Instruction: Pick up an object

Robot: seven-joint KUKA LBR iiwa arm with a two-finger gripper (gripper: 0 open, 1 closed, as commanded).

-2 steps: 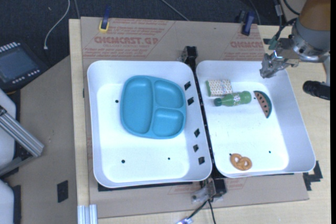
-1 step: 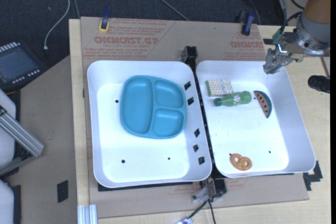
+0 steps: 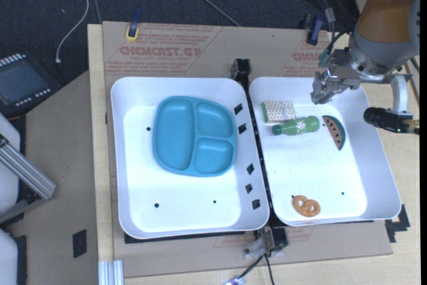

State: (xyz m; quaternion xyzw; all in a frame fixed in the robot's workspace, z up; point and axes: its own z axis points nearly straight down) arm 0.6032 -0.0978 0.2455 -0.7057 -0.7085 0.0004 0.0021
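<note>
The pretzel (image 3: 306, 205) lies nearest the camera, at about six o'clock in the right bin (image 3: 373, 200), alone and well apart from the other pieces. Up at about eleven o'clock in the same bin, a small checkered block (image 3: 278, 110) sits just above a green bottle (image 3: 297, 126) lying on its side, the two close enough that they may touch. A watermelon slice (image 3: 335, 131) rests just beside the bottle's cap end, toward three o'clock. The left bin (image 3: 133, 210) carries a blue divided plate (image 3: 195, 135) at its centre.

The gripper (image 3: 325, 91) hangs over the right bin's upper area, near one o'clock, above and between the bottle and the watermelon slice. Nothing shows between its fingers; whether they stand wide or narrow cannot be told from this slant.

The step in hand looks like the approach to a pick. The nearest candidates are the bottle and the slice. To do it well, the arm should settle on one piece and centre over it before descending. The bottle is best taken across its narrow body, since it may roll. Crowding by the block is a risk, so the slice or the lone pretzel offers a cleaner grasp.
</note>
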